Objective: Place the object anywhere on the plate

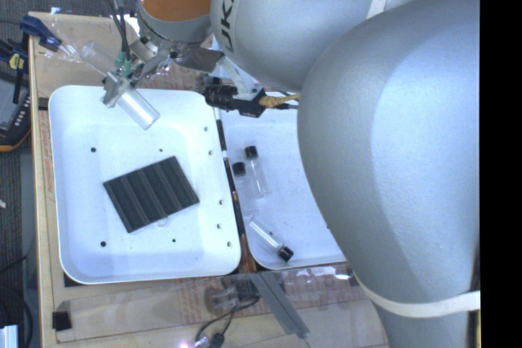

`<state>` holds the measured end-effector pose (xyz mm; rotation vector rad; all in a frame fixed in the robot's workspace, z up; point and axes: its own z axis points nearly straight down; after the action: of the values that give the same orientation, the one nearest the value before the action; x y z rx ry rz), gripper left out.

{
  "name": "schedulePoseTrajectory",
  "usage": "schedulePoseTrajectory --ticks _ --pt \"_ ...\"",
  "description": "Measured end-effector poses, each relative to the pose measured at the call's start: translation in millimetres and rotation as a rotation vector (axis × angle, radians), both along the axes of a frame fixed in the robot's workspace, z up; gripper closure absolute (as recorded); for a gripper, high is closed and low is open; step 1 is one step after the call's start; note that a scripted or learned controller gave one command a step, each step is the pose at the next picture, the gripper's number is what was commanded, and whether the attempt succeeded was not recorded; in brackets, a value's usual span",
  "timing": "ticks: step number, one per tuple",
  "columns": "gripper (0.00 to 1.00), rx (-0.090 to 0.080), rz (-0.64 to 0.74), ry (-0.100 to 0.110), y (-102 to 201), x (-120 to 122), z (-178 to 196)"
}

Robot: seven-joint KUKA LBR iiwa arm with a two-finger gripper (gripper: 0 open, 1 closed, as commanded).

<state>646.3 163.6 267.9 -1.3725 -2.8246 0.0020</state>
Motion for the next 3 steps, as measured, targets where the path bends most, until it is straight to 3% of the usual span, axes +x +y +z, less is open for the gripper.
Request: schedulePoseTrajectory --ticks 1,2,3 --pt "1.0 0.001 0.003 0.001 1 0 9" --pt "1.0 0.001 0.076 -0.001 12 6 65" --pt "1.0 -0.001 0.188 0.003 -72 -61 -7"
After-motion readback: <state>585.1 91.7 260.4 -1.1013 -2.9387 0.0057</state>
